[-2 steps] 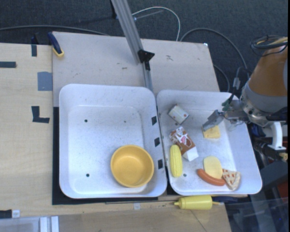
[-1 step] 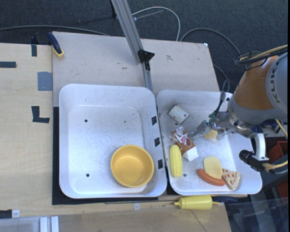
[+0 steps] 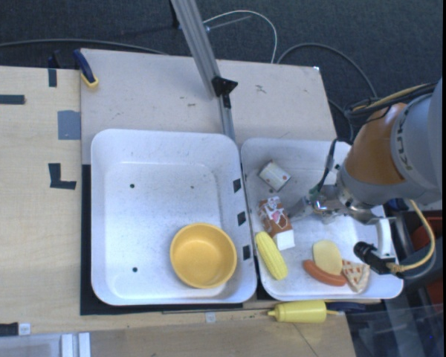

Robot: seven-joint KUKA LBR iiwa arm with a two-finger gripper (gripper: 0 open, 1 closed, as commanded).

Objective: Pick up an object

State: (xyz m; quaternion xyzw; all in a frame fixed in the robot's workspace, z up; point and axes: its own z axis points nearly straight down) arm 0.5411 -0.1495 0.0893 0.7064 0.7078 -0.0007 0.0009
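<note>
My gripper [image 3: 317,201] hangs low over the middle of the right bin [image 3: 305,151], coming in from the right under the orange-banded wrist. Just left of it lies a brown and red snack packet [image 3: 273,216] with a white end. A small white box [image 3: 274,175] sits behind that. Along the bin's front lie a yellow corn cob [image 3: 271,255], a pale yellow slice [image 3: 327,256], a red sausage [image 3: 322,273] and a waffle-patterned wedge [image 3: 354,275]. I see nothing held in the gripper.
The left bin [image 3: 119,162] holds a yellow bowl [image 3: 203,255] near its front right corner. A yellow mustard bottle [image 3: 300,312] lies on the bench in front of the right bin. A grey pole [image 3: 201,39] slants in from the top, ending above the gap between the bins.
</note>
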